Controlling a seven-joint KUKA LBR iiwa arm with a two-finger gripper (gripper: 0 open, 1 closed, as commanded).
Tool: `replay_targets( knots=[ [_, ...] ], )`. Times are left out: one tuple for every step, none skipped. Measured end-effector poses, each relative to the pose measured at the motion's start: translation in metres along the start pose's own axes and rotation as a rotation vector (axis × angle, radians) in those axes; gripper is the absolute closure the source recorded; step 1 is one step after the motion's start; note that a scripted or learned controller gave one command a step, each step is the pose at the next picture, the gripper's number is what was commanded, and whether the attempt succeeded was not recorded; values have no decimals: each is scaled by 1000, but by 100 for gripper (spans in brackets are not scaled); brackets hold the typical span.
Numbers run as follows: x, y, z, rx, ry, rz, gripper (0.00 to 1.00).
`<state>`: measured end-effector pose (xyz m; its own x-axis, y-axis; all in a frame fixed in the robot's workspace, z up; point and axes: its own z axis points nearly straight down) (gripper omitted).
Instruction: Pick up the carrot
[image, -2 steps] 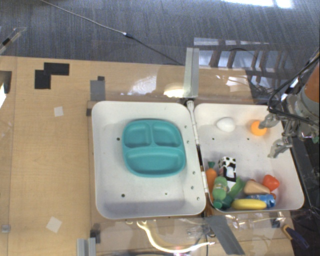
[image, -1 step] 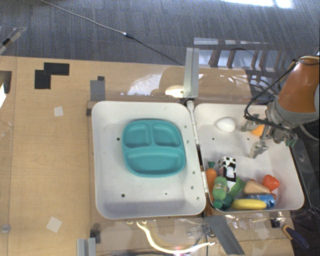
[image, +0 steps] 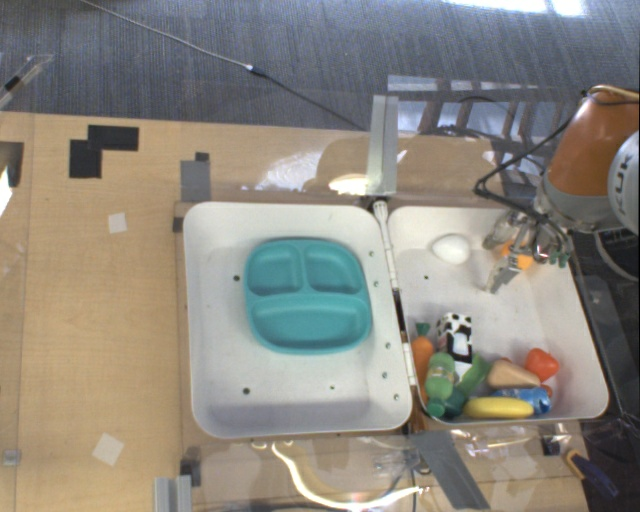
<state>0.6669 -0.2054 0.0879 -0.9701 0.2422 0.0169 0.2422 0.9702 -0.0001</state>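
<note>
The small orange tapered carrot (image: 423, 352) lies untouched at seven o'clock in the right white bin (image: 560, 300). Nothing is held by the two-finger gripper (image: 510, 262), hovering at one o'clock; every step remains.

Glossy white plastic bins (image: 300, 415), matt teal plastic tray (image: 305, 295), pale wood-grain bench (image: 90, 340)

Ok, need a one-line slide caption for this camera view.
Gripper hovers over the right bin, carrot lying among toys at its near edge.
</note>
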Motion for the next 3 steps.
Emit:
replay_targets(
  knots=[
    [-7,2,-16,1,-37,-4,100],
    [65,-17,-1,4,-31,-314,100],
    [65,-16,0,4,-30,-315,0]
  ],
)
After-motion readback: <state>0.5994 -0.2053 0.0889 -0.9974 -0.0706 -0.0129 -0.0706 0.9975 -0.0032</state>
